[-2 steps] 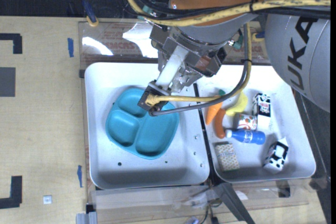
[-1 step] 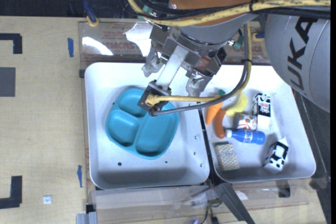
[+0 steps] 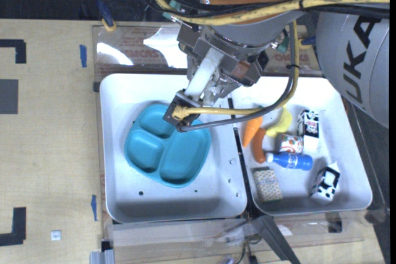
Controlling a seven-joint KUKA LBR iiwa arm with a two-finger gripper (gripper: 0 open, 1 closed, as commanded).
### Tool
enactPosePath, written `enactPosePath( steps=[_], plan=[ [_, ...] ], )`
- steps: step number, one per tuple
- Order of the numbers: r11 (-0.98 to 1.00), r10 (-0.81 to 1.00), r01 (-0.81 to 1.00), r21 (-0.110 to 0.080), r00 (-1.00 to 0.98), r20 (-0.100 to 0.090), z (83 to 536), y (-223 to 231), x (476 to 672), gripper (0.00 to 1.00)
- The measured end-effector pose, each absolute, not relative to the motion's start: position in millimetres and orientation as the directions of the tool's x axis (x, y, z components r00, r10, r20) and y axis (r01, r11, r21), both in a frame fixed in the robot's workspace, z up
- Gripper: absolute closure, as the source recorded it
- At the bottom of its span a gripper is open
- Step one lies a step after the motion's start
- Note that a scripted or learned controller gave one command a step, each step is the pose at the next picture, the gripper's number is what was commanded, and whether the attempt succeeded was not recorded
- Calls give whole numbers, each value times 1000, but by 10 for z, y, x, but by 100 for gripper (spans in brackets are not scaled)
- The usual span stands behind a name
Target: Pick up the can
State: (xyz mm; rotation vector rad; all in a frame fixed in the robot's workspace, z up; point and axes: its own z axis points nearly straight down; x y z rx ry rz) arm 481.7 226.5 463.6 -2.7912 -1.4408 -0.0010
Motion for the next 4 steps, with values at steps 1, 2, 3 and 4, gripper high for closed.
enactPosePath(
  steps=[1,2,3,4],
  plan=[
    [-579,815,815,0,579,1,4636,2266,4816,0],
    [-914,405,405,0,914,1,4346,2242,4798,0],
    [-914,406,406,1,914,1,4345,2246,4796,0],
    [-914,405,405,3,914,3,4445,2248,4806,100]
  ],
)
